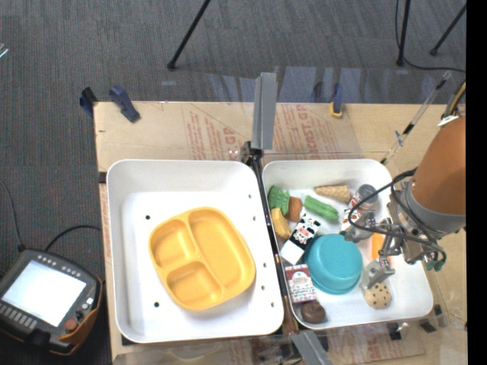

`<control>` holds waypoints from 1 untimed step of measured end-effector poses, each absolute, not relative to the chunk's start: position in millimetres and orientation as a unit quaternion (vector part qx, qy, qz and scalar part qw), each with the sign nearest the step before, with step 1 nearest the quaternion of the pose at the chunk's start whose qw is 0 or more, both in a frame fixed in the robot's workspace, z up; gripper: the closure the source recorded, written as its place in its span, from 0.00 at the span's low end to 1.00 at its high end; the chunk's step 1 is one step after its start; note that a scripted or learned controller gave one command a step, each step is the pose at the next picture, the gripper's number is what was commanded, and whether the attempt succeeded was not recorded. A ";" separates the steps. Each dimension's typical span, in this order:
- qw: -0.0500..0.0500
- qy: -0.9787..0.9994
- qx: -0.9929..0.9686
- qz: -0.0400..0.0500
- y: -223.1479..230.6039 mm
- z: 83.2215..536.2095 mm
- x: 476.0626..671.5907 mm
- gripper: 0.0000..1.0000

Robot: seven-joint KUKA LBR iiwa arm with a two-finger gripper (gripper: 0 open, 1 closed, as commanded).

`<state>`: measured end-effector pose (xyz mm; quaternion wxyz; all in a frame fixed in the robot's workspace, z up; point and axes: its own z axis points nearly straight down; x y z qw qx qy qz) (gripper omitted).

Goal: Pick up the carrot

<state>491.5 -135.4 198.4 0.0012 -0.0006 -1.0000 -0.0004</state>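
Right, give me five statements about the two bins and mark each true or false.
1. The yellow tray lies in the left bin. True.
2. The blue bowl is in the left bin. False: it sits in the right bin.
3. The end effector is over the right bin. True.
4. The cookie lies on the yellow tray. False: it is in the right bin, beside the blue bowl.
5. The cone lies near the right bin's far edge. True.
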 end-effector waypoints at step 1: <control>0.000 -1.000 -0.014 0.000 -148.4 103.8 524.8 0.00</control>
